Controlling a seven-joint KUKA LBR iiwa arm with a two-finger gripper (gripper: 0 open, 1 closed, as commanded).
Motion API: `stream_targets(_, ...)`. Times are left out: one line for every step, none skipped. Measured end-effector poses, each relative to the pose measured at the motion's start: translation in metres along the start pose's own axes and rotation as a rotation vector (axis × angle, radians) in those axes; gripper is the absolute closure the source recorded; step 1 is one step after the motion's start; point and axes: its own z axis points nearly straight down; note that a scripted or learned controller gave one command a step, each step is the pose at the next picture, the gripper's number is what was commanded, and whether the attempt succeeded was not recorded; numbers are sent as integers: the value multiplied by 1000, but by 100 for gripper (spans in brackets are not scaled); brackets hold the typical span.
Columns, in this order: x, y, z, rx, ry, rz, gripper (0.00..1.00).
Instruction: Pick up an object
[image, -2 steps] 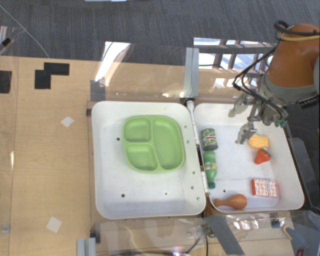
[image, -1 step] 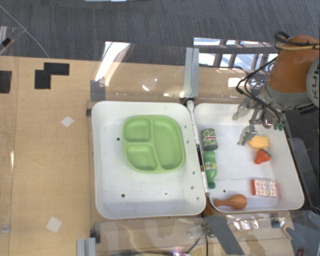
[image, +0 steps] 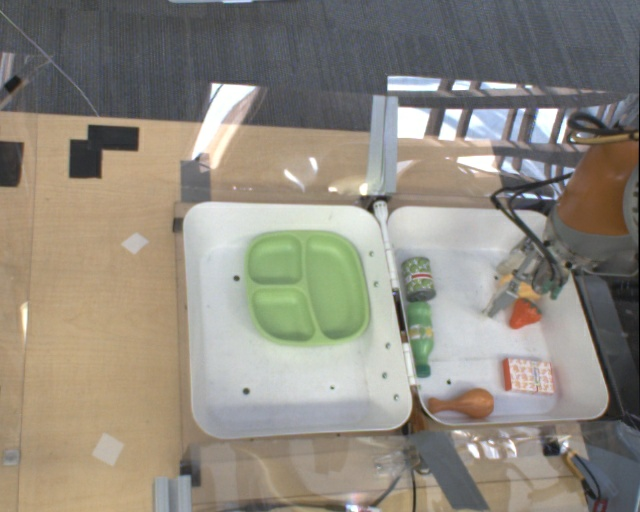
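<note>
the gripper (image: 515, 292) hangs just above the red strawberry toy (image: 524, 316) in the right bin (image: 470, 240); whether its fingers are apart, i cannot tell. the toy looks light, smooth and rounded, so grip across its widest part.

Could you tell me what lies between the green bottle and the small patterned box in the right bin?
The camera view shows bare white bin floor between the green bottle and the patterned box.

arm (image: 598, 205): grey | orange band | black cables | claw (image: 512, 290): metallic

Wooden bench (image: 90, 330), grey carpet (image: 250, 50)
</note>
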Motion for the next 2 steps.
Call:
stream_targets(-3,3,-13,-3,-10,-8,100)
stream_targets(-5,6,-24,-5,-16,-15,100)
